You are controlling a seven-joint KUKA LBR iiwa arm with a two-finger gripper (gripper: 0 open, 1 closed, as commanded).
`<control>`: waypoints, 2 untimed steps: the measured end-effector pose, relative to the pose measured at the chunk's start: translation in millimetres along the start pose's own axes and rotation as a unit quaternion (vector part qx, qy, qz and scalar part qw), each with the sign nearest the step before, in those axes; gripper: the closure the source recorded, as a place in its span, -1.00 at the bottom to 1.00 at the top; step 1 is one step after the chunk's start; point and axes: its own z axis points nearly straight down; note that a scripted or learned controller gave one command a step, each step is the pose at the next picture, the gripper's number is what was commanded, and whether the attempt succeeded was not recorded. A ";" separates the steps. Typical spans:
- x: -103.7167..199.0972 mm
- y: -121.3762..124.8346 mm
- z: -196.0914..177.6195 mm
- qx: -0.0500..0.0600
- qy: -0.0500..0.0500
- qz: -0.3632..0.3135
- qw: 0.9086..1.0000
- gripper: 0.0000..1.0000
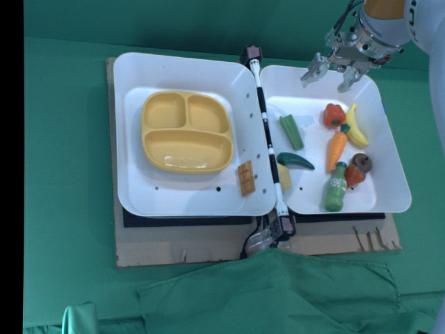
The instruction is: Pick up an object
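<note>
My gripper [329, 77] hangs above the far edge of the right bin [389, 186], its two fingers spread open with nothing between them. Below it in that bin lie a red pepper [333, 115], a yellow banana [357, 126], an orange carrot [337, 149], a green celery piece [292, 131], a dark green chili [295, 161], a green bottle [336, 191], a strawberry [354, 175] and a brown round piece [361, 161]. The red pepper is the nearest object, a little in front of the gripper.
The left bin [132, 186] holds a yellow divided plate [186, 131] and a small brown chocolate bar [246, 178]. A pale yellow block [284, 177] sits by the black-and-white divider [268, 127] between the bins. Green cloth [278, 291] bunches at the bench's front.
</note>
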 end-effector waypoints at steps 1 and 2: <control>-37.7 31.8 90.9 0.002 -0.001 0.001 1.000 -1.00; -35.7 32.0 85.3 0.000 -0.001 0.000 1.000 -1.00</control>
